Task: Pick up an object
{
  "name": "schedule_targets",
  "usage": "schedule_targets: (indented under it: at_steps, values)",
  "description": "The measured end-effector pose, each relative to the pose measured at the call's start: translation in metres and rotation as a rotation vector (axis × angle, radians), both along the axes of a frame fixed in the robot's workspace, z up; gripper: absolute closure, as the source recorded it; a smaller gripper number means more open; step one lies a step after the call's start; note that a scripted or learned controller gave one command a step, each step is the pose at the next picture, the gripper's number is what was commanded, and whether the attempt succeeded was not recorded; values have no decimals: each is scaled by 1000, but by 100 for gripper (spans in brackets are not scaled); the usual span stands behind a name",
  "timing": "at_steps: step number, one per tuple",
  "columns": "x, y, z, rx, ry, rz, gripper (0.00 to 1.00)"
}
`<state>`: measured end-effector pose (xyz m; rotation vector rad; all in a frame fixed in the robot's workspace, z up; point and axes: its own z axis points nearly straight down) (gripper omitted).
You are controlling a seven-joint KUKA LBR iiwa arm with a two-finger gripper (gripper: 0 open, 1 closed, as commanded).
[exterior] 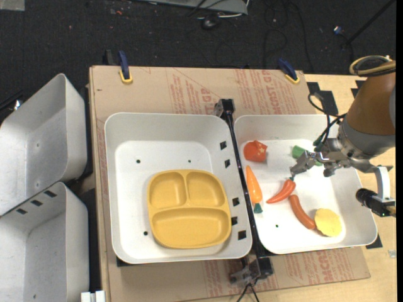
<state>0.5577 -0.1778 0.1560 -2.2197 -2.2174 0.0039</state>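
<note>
The gripper (305,163) hangs low over the right bin (352,231), near its middle. I cannot tell how it is set, because it is small and dark from up here. Nothing shows in its grasp. Its tip is just above the red chili pepper (281,192), close to the stem end.

The pepper lies flat, and its long side runs on a slant from upper right to lower left. Just beside it is a sausage (301,212), slanting the other way, touching a yellow lemon (328,222). A carrot (253,184) lies by the bin's left wall. A red tomato (255,150) sits above it.

The left bin (126,168) holds a yellow tray (187,209).
</note>
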Motion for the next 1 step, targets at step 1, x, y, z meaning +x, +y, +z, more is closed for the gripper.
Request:
schedule_targets:
  at_steps: [1]
  values:
    - [2, 2, -44, 0, -1, 1, 0]
